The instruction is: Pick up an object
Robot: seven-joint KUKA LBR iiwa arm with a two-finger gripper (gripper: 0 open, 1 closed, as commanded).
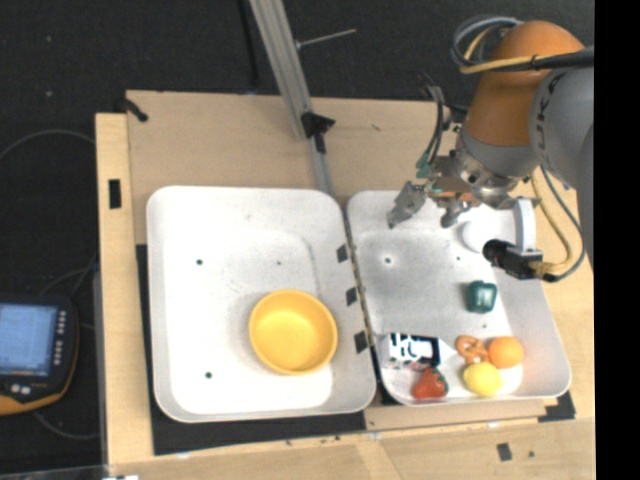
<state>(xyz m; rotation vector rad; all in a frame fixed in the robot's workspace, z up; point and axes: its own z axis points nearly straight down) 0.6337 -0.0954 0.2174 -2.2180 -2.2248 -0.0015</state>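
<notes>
At the far left edge we see a handheld control pad (pixel 30 353) with a lit blue screen, lying off the bench on the dark floor. On the wooden bench (pixel 230 143) stands the left bin (pixel 200 228), and in its near part sits a yellow bowl (pixel 292 330), upright and alone. A grey metal pole (pixel 285 63) runs from the far side down toward the gap between the bins. The right bin (pixel 420 268) holds several small things in its near right corner: a black and white box (pixel 415 348), a red strawberry (pixel 431 384) just near of it, a yellow lemon (pixel 483 378), an orange pretzel-like piece (pixel 470 347) and an orange fruit (pixel 506 352), all close together. A small green object (pixel 482 296) lies a little farther, apart from this group. The gripper (pixel 430 200) hangs over the far part of the right bin, well apart from these objects; its fingers seem spread and nothing is between them. The arm's orange band (pixel 515 83) is at the far right.
</notes>
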